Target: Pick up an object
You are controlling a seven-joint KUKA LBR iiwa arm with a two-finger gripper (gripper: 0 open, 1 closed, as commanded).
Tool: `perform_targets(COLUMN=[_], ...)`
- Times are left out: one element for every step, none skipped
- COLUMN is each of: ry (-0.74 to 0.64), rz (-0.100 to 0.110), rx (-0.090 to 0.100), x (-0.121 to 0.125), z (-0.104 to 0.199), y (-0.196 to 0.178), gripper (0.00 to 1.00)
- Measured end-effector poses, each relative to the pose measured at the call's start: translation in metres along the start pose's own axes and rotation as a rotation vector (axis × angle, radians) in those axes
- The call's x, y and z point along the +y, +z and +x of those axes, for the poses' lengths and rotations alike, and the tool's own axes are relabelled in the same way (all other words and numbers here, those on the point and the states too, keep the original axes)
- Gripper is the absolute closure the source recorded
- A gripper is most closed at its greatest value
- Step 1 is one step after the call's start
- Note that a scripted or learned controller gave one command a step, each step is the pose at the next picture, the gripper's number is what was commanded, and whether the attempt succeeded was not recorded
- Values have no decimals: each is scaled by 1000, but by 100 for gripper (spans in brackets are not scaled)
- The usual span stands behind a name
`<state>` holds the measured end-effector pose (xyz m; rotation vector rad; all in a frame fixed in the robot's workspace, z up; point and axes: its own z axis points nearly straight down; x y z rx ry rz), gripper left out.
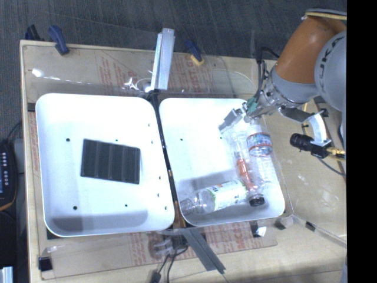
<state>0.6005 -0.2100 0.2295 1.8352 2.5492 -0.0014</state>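
Two clear plastic bottles are seen in the right bin [194, 128], toward its 4 o'clock corner. One bottle with a blue-and-white label [259, 152] lies along the bin's 3 o'clock wall, its length running from 12 to 6 o'clock, with an orange-red item [242, 168] just beside it on the 9 o'clock side. The other bottle, with a green-and-white label [221, 196], lies along the 6 o'clock wall, its dark cap [257, 201] pointing to 3 o'clock and near the first bottle's lower end.

The gripper [235, 118] is seen at the 1 o'clock corner of the right bin, just above the upper end of the blue-labelled bottle. Whether the fingers are parted or closed cannot be told, and nothing is seen held between them. The grey arm with its orange band [303, 46] is reached in from 3 o'clock.

In the left bin [59, 122] a dark ribbed rectangular pad [111, 161] is laid near the centre. Both bins are carried on the surface [88, 61], with blue clamps [58, 38] at its 12 o'clock edge.
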Motion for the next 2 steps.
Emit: perform_targets(ry=[-9,-128], rz=[1,0], rx=[1,0], x=[-37,-16], z=[13,7], y=[-8,16], gripper=[0,0])
